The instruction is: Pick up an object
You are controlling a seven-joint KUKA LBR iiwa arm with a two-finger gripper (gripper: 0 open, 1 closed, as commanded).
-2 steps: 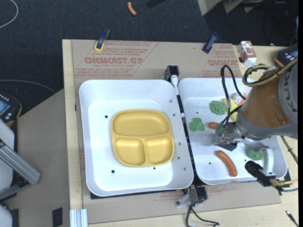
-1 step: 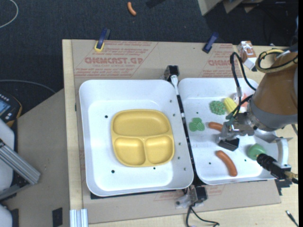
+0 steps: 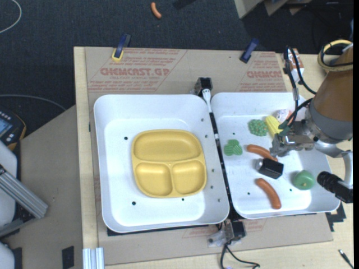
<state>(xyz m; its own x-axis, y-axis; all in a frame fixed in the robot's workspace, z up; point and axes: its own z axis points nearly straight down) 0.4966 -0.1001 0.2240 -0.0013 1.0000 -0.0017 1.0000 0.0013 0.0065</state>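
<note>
The right bin [image 3: 247, 203] holds several small objects. A green broccoli piece [image 3: 258, 127] and a yellow piece [image 3: 273, 124] lie at the back. A green leafy piece [image 3: 233, 148] sits near the left wall. An orange sausage [image 3: 258, 149] lies mid-bin, a black block [image 3: 270, 168] just in front of it, a second sausage [image 3: 268, 193] nearer the front, and a green round fruit [image 3: 303, 179] at the right. My gripper [image 3: 279, 148] hangs low over the right end of the mid-bin sausage, just above the black block. Nothing is visibly held.
The left bin [image 3: 112, 167] holds a yellow divided plate [image 3: 167, 162]. The arm's grey and orange wrist [image 3: 336, 102] and cables cover the right bin's back right corner. Clamps [image 3: 119, 48] sit on the cardboard behind the bins.
</note>
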